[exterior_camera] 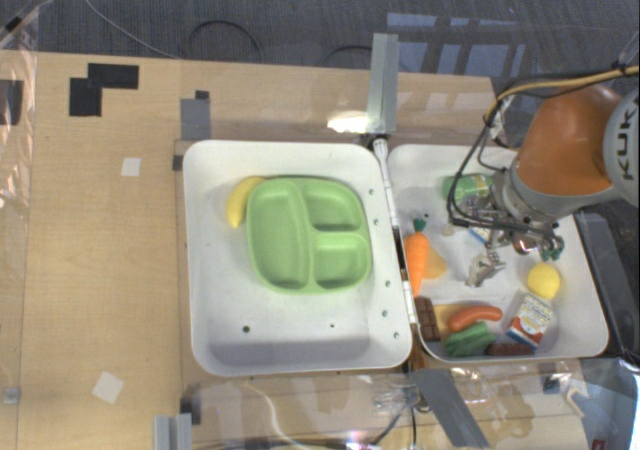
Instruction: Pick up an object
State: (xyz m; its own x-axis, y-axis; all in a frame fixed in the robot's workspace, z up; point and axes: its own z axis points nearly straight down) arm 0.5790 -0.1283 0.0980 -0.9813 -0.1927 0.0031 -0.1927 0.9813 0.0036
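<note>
My gripper [487, 268] hangs over the right bin [590, 338], above a bare patch of floor between the carrot [416, 258] and the lemon [543, 281]. Nothing shows in its grasp. Along the bin's front lie a red sausage [473, 316], a green vegetable [470, 340], a brown chocolate bar [427, 317] and a small carton [531, 320]. A green can [470, 186] sits partly hidden under the arm's wrist [565, 148].
The left bin [215, 338] holds a green divided plate [305, 233] with a banana [238, 200] at its left edge. A metal divider [397, 248] separates the two bins. Cables loop around the wrist above the right bin's back.
</note>
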